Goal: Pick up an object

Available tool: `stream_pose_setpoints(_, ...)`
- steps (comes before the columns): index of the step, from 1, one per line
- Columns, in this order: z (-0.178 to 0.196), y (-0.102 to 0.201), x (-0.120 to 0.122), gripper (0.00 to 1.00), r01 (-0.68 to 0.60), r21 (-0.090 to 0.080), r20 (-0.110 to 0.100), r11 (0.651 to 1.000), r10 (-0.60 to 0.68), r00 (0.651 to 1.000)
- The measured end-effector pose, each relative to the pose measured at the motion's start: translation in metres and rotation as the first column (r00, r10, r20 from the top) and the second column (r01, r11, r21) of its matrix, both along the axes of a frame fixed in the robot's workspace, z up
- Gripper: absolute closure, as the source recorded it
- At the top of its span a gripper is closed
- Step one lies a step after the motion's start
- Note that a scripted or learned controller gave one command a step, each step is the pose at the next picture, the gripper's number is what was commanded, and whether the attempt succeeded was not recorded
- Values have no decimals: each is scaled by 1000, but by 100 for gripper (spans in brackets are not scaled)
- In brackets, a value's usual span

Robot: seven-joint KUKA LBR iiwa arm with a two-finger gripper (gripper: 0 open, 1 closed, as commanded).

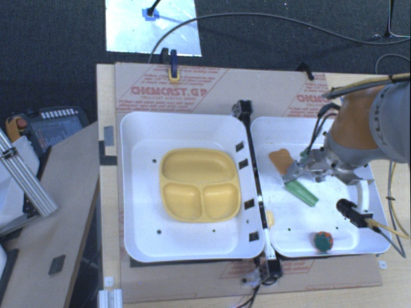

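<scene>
On the counter (109, 236), the left bin (138, 172) is holding a yellow divided tray (198, 185). The right bin (282, 236) is holding a tan block (280, 159), a green block (302, 192) just below it, and a small ball (323, 240) near the front. The gripper (297, 172) is sitting over the two blocks; whether it is open or closed, I cannot tell.
</scene>
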State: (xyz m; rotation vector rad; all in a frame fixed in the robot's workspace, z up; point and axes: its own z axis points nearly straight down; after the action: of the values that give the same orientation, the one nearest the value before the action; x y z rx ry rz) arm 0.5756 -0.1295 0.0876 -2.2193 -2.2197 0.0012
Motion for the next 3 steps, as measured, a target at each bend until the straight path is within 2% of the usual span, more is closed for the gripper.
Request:
stream_pose_setpoints(1,14,-1,2,100,0,-2,6,1000,0,1000)
stream_pose_setpoints(3,122,-10,-7,100,-3,-3,10,1000,3,1000)
